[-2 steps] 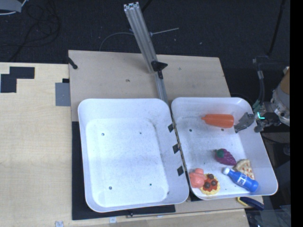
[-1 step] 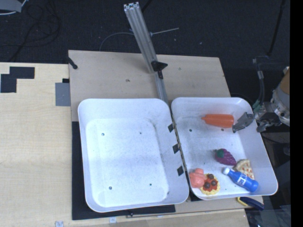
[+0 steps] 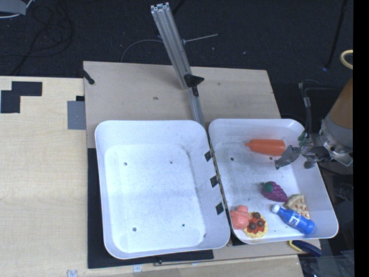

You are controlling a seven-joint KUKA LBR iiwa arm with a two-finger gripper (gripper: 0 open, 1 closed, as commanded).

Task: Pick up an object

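Two bins on my screen: left bin point(image 3: 153, 189) at lower centre, right bin point(image 3: 253, 169) w/ pink toy point(image 3: 240, 216), berry tart point(image 3: 256, 225), orange carrot point(image 3: 266, 147), purple grapes point(image 3: 274, 191), blue bottle point(image 3: 294, 219). Gripper point(image 3: 296, 156) at right edge, fingers spread apart, holding nothing, just right of carrot.
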